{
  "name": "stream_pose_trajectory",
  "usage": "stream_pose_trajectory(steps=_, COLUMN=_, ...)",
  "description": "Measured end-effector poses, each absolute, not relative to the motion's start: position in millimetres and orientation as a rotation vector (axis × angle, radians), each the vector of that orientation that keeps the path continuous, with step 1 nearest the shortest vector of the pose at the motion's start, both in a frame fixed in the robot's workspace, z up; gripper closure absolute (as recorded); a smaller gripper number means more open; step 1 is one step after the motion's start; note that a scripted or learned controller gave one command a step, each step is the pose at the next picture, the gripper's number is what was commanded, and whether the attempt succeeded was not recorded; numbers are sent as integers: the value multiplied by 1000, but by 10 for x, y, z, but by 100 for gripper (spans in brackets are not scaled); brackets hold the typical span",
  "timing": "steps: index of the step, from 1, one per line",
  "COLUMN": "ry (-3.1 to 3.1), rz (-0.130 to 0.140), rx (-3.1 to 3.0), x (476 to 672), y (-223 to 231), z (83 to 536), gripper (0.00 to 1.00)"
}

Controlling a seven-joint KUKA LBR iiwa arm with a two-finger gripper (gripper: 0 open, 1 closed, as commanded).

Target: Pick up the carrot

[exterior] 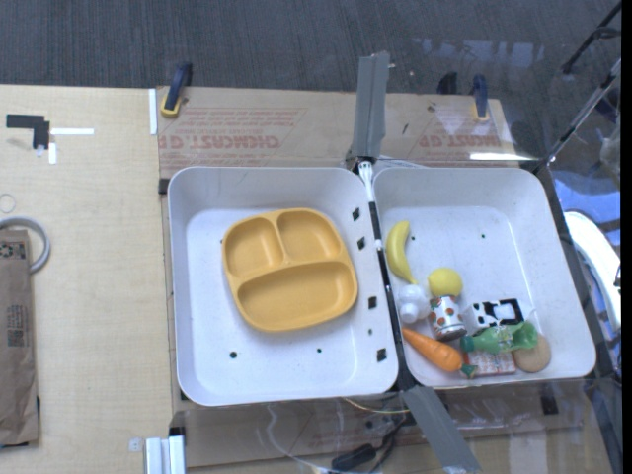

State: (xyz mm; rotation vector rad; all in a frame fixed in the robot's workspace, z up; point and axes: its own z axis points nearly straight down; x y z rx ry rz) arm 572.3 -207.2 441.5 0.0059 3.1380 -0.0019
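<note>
In the camera view, you find the carrot (433,350) in the right bin (513,197), close to its front-left corner. Its long axis runs at a slant, the thick end toward the front wall. A small can (447,317) and a green packet (501,341) sit just beside it, so approach with care. The state of the pincer I cannot tell.

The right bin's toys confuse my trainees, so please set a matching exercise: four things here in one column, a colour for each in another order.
Things:
1. carrot
2. banana
3. divided plate
4. toy cow

Colours:
A. black and white
B. orange
C. pale yellow
D. mustard yellow

Pairs: 1-B, 2-C, 3-D, 4-A
</note>
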Motion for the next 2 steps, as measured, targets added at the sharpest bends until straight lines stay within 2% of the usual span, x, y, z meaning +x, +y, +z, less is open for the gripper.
stream_pose_trajectory(steps=1, ry=3021, rz=2, rx=-857, x=5574, y=-1131, z=3831, gripper=100)
stream_pose_trajectory(steps=2, ry=2859, rz=0, rx=-1294, x=6070, y=-2067, z=3548, gripper=100)
